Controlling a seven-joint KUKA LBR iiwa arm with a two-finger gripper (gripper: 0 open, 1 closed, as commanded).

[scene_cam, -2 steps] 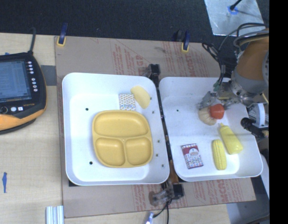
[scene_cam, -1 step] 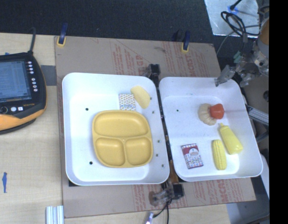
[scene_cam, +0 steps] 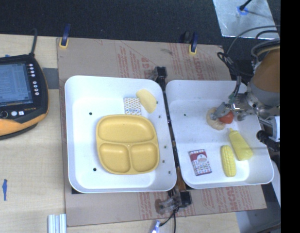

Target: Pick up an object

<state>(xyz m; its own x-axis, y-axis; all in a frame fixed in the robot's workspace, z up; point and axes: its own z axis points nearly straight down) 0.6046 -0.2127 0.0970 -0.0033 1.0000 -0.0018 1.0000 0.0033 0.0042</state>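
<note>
White bins [scene_cam: 75, 130]. Pale yellow tray [scene_cam: 126, 143]; pale yellow block [scene_cam: 146, 100]; card [scene_cam: 132, 106] checked in blue and red. Two yellow corn cobs [scene_cam: 228, 160], red and white box [scene_cam: 200, 162], tan disc [scene_cam: 215, 120] with red piece [scene_cam: 226, 118]. Grey arm [scene_cam: 266, 81], orange band. Black and orange pendant [scene_cam: 16, 93].

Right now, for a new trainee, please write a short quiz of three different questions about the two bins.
1. True or false: the yellow divided tray lies in the left bin.
2. How many corn cobs lie in the right bin? A) one B) two C) three
3. Fill in: the gripper is over a tan round object in the ____ bin.

Key
1. True.
2. B: one corn cob and a second corn cob beside it.
3. Right.
</note>
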